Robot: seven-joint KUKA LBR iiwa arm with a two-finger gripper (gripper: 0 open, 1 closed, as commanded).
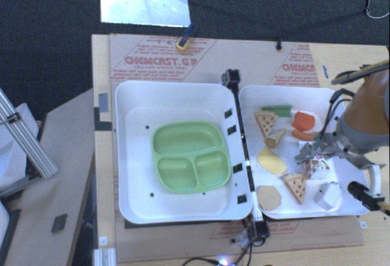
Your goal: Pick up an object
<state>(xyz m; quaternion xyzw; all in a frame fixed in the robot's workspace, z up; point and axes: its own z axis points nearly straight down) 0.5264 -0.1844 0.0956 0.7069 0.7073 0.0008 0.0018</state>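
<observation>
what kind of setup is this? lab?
Most likely a robot lab test bench, not a kitchen. Two white bins sit on a protected sheet, toy food such as a pizza slice fills the right one, and the arm reaches in.

Green divided tray (pixel 190 157) in left white bin (pixel 131 198), on bench (pixel 158 58).

Two white bins side by side on worktop (pixel 152 58): left bin (pixel 131 106) holding green divided tray (pixel 190 156), right bin (pixel 256 100) scattered with toy foods, pincer (pixel 314 152) low among them beside pizza slice (pixel 295 185).
</observation>
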